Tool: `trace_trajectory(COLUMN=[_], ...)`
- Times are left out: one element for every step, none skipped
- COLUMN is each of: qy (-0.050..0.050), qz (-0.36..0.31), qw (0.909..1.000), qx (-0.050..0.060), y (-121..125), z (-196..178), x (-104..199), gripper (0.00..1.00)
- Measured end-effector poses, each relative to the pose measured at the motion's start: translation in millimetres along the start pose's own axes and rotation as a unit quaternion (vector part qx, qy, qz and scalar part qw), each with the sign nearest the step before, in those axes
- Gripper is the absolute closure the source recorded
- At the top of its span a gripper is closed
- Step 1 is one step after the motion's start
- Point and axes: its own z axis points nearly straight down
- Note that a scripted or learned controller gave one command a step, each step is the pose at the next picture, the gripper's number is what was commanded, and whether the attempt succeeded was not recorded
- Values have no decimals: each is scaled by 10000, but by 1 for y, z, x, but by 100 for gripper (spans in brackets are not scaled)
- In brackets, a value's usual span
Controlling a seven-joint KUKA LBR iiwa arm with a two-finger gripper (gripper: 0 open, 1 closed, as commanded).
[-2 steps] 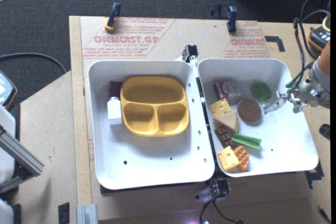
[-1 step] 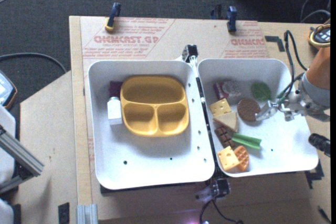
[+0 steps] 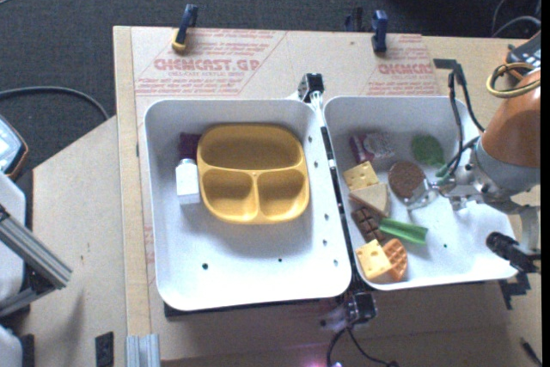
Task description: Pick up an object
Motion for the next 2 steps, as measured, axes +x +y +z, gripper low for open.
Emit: trace_trajectory(qy=[-17, -30], qz=[5, -10], qw=[10000, 10000], qx=[-31, -64], y=[1, 4], z=[-13, -71], x=[-1, 8], gripper=[100, 100])
